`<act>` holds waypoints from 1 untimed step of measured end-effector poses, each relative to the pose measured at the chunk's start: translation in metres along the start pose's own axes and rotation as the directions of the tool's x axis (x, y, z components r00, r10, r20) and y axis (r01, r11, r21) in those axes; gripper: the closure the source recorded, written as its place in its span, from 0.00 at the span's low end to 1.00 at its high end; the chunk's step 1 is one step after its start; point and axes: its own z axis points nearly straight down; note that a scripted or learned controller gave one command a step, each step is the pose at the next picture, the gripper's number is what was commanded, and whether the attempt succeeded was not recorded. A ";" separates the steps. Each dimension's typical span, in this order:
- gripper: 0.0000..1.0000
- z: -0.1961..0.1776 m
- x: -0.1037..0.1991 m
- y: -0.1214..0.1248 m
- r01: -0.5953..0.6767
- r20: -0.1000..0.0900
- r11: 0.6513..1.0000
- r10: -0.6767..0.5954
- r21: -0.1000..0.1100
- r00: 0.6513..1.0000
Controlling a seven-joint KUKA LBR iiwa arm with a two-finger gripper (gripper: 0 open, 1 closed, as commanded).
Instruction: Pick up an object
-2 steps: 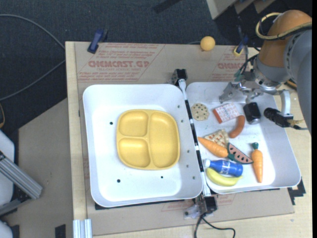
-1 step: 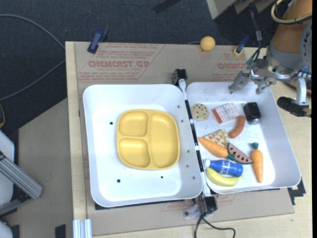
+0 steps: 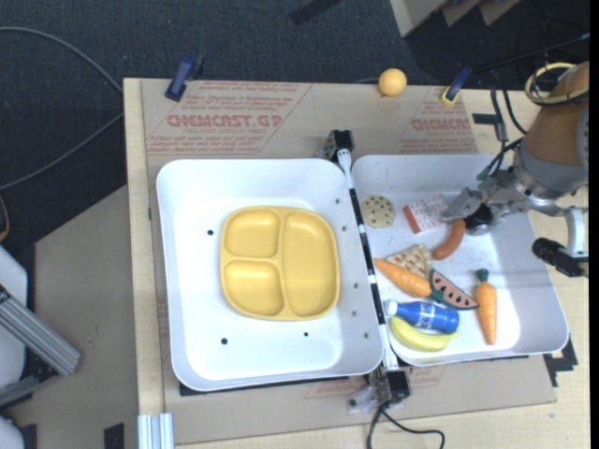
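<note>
Sausage (image 3: pixel 449 239) beneath pincer (image 3: pixel 475 215), finger state impossible to tell, crowded by packet (image 3: pixel 426 213) just beside: likely to roll aside or slip free.

"CHEMCAST G.P." printed on brown board (image 3: pixel 225 115)

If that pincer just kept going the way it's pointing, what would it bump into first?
Probably the sausage: the pincer points down and leftward right above its upper end. Depth is hard to judge from this slanted view, so the right bin floor is possible.
</note>
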 end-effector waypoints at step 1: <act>1.00 -0.011 -0.001 0.001 0.002 0.006 1.000 -0.002 -0.005 1.000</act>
